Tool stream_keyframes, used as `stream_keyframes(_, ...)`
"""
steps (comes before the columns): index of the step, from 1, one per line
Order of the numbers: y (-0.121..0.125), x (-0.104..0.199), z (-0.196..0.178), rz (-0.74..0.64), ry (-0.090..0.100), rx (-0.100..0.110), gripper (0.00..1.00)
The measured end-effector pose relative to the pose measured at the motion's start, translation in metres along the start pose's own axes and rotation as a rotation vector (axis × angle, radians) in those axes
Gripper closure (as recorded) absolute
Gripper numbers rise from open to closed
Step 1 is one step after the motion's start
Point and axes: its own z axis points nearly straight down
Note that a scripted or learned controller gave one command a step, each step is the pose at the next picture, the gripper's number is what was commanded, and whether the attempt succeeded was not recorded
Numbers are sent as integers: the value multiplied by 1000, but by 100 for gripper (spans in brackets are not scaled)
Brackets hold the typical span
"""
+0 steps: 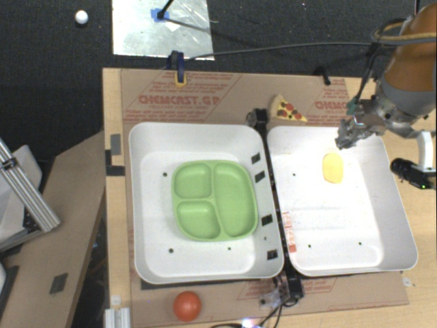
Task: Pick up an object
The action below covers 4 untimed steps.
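**Yellow piece lies in the right bin, below the gripper**

A white ball (82,17) sits far left on the dark floor. An orange ball (187,305) rests at the bench's front edge. The left bin (147,251) holds a green divided tray (213,200). The board (198,98) behind reads "CHEMCAST GP". A pizza-slice toy (287,109) lies at the bins' back edge. In the right bin (382,244), a yellow piece (332,168) lies near the back, just below-left of the gripper (347,137); whether its jaws are released or clenched cannot be told.
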Motion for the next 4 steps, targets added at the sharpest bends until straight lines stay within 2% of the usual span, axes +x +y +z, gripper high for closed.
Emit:
stream_keyframes(3,4,149,20,1,0,2,100)
stream_keyframes(4,1,210,25,0,1,1,100)
